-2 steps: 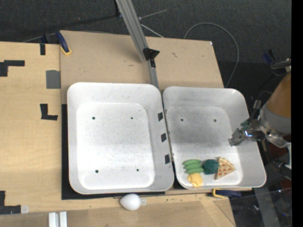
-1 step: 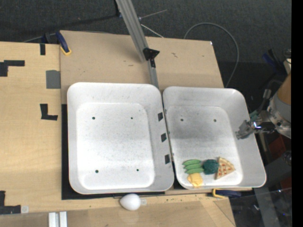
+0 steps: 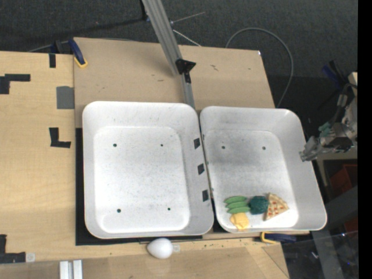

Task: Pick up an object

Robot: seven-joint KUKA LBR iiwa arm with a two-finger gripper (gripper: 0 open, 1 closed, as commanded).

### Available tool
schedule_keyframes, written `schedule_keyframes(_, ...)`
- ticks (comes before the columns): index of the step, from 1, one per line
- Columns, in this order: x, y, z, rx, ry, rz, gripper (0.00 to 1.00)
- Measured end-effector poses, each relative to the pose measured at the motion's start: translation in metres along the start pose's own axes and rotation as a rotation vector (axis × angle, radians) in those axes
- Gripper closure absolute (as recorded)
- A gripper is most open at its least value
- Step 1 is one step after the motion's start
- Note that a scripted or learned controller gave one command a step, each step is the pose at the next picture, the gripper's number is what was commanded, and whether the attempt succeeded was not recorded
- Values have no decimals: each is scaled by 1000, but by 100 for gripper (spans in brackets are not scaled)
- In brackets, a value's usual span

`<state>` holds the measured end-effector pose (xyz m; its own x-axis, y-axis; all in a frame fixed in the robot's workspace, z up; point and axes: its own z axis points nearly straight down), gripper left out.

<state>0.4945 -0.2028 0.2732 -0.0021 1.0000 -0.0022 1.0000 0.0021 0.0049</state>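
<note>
Several small toy foods lie together at the near edge of the right bin (image 3: 290, 127): a green pea pod (image 3: 236, 203), a dark green broccoli piece (image 3: 258, 203), a pizza slice (image 3: 275, 206) and a yellow piece (image 3: 239, 220). My gripper (image 3: 325, 141) sits at the right edge of the view, just outside the right bin's right rim, well away from the toys. Nothing shows between its fingers.
The left bin (image 3: 93, 156) stands beside the right one. A white egg-shaped object (image 3: 160, 248) rests on the bench in front of the left bin. A slanted metal rail (image 3: 165, 31) runs down toward the gap between the bins.
</note>
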Motion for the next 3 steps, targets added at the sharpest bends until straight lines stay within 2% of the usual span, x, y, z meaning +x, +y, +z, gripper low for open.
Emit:
schedule_keyframes(1,48,33,0,5,3,-4,100)
schedule_keyframes(2,96,54,19,8,3,-4,100)
schedule_keyframes(3,145,73,17,6,3,-5,100)
